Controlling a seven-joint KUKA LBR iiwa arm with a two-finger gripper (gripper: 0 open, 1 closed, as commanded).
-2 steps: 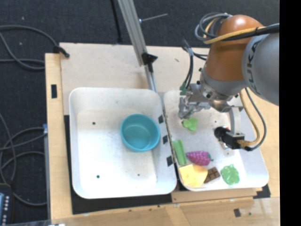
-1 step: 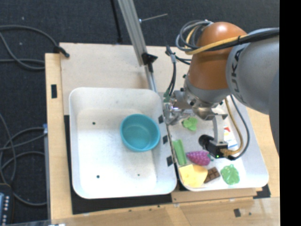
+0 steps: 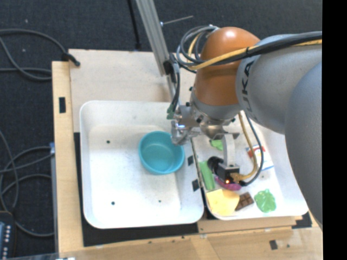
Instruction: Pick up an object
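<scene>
Two bins side by side on the worktop (image 3: 108, 75), a bowl (image 3: 160, 153) in the left bin (image 3: 108, 199), small things in the right bin (image 3: 287, 199), the hand (image 3: 179, 133) at the bowl's right rim

Even overhead lighting, moderate sharpness, low resolution.

The left bin (image 3: 97, 161) reads bright white without blown-out glare; a soft highlight sits on the orange band (image 3: 225, 47). Shadows are faint and short, darkest beneath the arm (image 3: 282, 91) over the right bin (image 3: 287, 199). The dark floor (image 3: 54, 15) stays dim. Fine detail is slightly soft throughout.
</scene>
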